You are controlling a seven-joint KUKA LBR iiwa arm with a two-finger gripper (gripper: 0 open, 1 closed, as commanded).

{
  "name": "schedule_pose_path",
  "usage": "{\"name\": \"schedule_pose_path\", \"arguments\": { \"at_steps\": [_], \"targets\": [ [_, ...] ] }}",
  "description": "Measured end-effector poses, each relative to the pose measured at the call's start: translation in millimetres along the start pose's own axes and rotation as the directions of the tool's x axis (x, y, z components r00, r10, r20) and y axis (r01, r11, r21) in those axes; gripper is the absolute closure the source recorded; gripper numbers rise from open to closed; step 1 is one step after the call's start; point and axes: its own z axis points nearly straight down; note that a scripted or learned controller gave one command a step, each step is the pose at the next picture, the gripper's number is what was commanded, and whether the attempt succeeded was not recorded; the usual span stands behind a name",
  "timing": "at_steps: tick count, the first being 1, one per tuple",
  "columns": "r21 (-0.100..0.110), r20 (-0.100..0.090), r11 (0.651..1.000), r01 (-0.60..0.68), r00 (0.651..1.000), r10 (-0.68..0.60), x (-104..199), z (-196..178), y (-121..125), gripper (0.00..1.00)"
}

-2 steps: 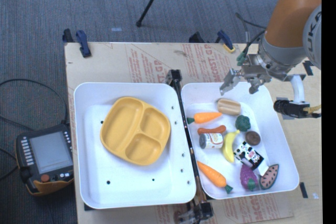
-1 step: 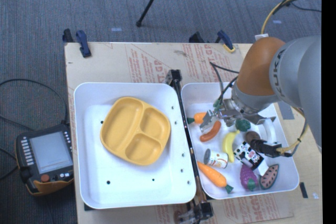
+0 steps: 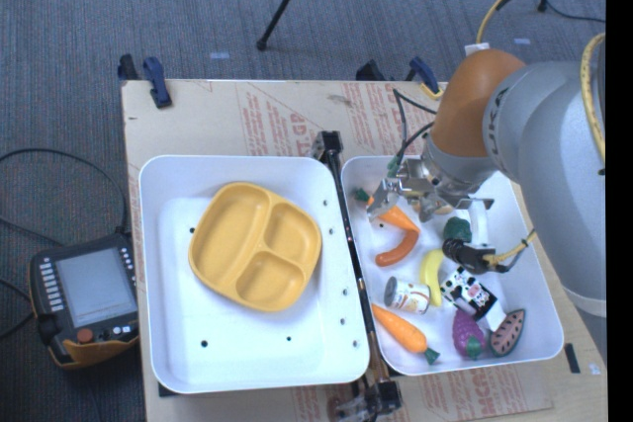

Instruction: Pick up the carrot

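**Gripper working at the top of the right bin; a carrot lying at the bin's near-left edge**

I am reading the scene from the left. The left bin (image 3: 168, 351) is holding a yellow divided plate (image 3: 256, 245), sitting roughly central and well apart from anything I need.

Moving across the divider, the right bin (image 3: 539, 311) is carrying the toy food. Along its left side, near the lower edge, I am seeing a carrot (image 3: 400, 328) lying flat on a slant, green top pointing toward the lower right. Just above it a small can (image 3: 407, 295) is lying on its side, close to but apparently not touching the carrot. A second orange piece (image 3: 397, 217), also carrot-like, is sitting higher up, right at the gripper, with a curved sausage-like piece (image 3: 397, 249) just below it. A banana (image 3: 432, 277) is lying further right.

The gripper (image 3: 420, 196) is hovering at the top of the right bin. I cannot tell how far its pincer is parted, nor whether it has anything; the wrist is hiding the tips.

My judgement on the step in hand: I am still at the approach stage. For a clean pick, I am advising closing across the carrot's narrow width at mid-body, descending vertically, and keeping clear of neighbouring pieces.
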Motion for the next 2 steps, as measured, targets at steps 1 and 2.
{"name": "schedule_pose_path", "arguments": {
  "at_steps": [1,2],
  "targets": [
    [0.020,-0.001,1.000,0.001,1.000,-0.001,-1.6,-8.8,-3.2,1.00],
    [-0.017,0.000,0.993,-0.120,0.993,0.120,22.7,-127.6,1.3,1.00]
  ]
}}
